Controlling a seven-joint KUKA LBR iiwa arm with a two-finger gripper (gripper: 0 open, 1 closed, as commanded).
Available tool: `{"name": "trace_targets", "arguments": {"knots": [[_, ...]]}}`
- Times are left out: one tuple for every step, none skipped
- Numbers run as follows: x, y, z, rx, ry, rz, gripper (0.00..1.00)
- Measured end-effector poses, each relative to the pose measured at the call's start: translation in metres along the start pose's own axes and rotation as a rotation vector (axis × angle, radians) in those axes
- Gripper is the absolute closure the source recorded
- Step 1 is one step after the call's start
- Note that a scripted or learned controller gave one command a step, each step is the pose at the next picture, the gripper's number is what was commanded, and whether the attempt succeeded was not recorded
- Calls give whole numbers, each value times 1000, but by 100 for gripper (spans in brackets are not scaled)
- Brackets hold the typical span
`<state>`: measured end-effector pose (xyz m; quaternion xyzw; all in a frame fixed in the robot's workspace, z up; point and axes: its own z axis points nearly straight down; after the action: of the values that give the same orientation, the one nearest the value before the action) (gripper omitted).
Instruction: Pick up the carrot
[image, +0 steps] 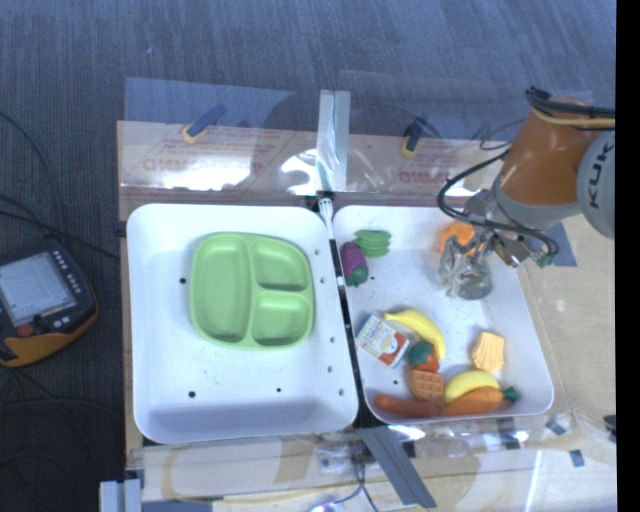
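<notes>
Where the right bin meets its near wall, the carrot lies flat, orange with a green tip, touching a yellow banana and a brown sausage. A waffle sits just beside them. Well apart, at the bin's far right corner, the end effector hangs beside an orange toy; whether it is spread or closed cannot be told. The left bin holds a green divided plate.
</notes>
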<state>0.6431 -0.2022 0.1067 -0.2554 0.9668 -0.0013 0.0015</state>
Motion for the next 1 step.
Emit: {"name": "trace_targets", "arguments": {"knots": [[53, 7, -125, 10, -8, -32, 100]]}}
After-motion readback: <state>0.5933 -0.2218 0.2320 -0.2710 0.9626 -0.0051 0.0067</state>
